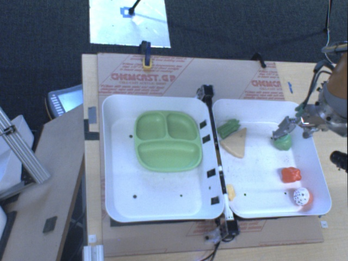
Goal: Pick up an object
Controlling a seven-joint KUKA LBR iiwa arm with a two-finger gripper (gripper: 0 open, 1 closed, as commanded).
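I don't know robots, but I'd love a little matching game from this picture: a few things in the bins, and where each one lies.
Things:
1. green divided plate
2. orange-red toy
3. white dotted ball
4. tan wedge

Places:
A. near right corner of right bin
B. middle of left bin
C. right bin, beside the divider
D. right bin, just behind the ball

Pairs: 1-B, 2-D, 3-A, 4-C

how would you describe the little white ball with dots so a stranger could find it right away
Look at the right-hand white bin, the one the arm reaches into. Go to its near right corner, just below the orange-red object. The ball sits there: small, round and white with dark spots, unlike the green pieces and tan wedge farther up the bin.
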